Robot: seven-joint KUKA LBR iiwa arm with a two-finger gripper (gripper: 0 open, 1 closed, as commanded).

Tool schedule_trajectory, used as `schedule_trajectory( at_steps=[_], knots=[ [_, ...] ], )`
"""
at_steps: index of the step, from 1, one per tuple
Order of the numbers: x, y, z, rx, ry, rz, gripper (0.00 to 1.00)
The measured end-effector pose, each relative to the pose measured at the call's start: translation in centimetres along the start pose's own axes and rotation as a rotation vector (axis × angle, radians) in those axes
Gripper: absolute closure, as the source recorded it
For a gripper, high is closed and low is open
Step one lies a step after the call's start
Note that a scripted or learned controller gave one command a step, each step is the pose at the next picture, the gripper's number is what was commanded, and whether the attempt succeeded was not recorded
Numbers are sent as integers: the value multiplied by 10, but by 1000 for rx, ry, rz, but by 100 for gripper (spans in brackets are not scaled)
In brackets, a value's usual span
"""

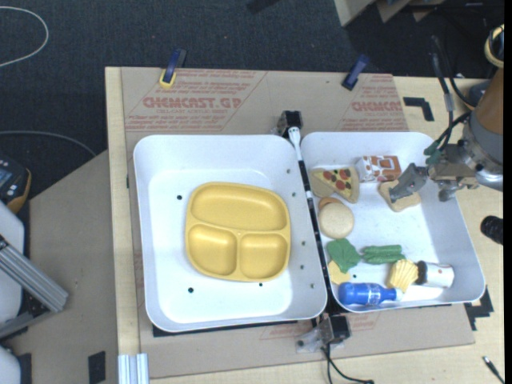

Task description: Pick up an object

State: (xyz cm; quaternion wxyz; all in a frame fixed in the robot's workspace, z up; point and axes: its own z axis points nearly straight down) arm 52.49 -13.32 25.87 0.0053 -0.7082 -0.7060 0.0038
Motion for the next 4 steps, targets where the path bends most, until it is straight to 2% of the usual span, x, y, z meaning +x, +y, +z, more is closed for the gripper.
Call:
schedule_trajectory(
  at_steps=[1, 2, 3, 4],
  knots=[
    [0, 2, -6, -13, -2, -3, 0],
    [-2, 11, 52, -6, 0, -3, 0],
    [8, 8, 101, -5, 1, -3, 0],
    [6, 3, 162, -6, 0, -2, 0]
  ],
)
